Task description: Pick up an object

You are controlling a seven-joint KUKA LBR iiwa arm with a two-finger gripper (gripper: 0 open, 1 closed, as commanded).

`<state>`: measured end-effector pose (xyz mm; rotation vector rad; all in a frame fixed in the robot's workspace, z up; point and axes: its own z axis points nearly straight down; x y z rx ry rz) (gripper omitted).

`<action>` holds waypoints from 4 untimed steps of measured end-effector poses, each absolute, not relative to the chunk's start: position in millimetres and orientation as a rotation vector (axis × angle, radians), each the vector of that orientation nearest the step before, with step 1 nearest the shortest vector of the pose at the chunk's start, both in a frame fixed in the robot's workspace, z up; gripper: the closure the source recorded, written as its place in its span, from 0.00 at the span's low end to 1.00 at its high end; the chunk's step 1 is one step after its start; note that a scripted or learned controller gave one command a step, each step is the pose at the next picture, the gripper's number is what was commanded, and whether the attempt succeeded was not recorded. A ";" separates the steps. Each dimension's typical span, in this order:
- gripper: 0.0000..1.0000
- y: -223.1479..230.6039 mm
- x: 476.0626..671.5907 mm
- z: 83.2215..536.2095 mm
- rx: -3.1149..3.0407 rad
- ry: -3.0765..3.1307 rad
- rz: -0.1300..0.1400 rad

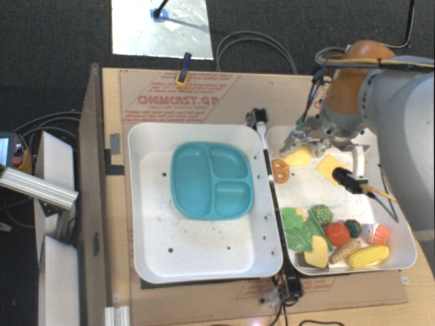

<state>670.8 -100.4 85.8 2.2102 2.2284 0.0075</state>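
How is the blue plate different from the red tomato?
The blue plate is wide and flat with three sections; the red tomato is small and round. The plate lies by itself in the left bin; the tomato sits crowded among other toy foods near the front of the right bin. The plate is turquoise, the tomato red with a green top. Both rest in shallow white bins, and both lie apart from the gripper.

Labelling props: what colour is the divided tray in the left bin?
Teal divided tray, clearest in the camera view.

Dark carpet floor (54, 39), shiny metal sheet (163, 19), cardboard-topped bench (197, 97), black cables (255, 46).
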 end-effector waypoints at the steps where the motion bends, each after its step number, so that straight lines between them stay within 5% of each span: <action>1: 1.00 -106.0 670.2 101.0 2.212 2.228 -0.006; 2: 0.00 -105.8 669.8 100.2 2.212 2.230 -0.008; 3: 0.00 -82.8 669.2 85.5 2.213 2.226 0.000; 4: 1.00 -86.0 670.0 100.4 2.213 2.227 -0.007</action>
